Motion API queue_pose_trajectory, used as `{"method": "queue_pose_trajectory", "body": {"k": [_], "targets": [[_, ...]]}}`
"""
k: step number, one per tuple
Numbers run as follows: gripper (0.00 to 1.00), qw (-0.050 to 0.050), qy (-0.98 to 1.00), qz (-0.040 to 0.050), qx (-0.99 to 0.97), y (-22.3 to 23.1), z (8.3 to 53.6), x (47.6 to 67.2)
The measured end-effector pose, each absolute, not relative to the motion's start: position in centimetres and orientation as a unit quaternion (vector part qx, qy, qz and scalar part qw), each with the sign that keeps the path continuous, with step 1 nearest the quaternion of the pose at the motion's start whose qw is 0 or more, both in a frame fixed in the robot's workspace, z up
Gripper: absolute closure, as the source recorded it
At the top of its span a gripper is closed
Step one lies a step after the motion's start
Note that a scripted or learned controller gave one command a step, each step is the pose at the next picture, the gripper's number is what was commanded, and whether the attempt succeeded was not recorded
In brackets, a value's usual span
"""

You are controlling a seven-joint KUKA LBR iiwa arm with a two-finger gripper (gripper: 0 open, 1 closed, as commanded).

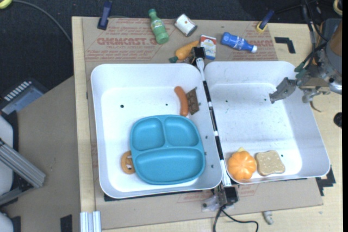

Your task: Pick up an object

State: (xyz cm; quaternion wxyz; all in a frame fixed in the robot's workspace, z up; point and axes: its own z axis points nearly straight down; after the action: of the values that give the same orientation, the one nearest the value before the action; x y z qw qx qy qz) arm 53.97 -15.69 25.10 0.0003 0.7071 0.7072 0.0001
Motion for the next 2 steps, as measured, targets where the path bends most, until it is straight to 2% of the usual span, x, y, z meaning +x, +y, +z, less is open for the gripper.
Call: {"method": "queue_pose_trajectory", "body": {"k": [1,2], "targets": [[0.0,-0.002,0.707,-0.001,0.707,-13.2,11.8,63.3],[0.0,-0.001,0.707,-0.0009,0.708,-14.1,8.4,55.3]]}}
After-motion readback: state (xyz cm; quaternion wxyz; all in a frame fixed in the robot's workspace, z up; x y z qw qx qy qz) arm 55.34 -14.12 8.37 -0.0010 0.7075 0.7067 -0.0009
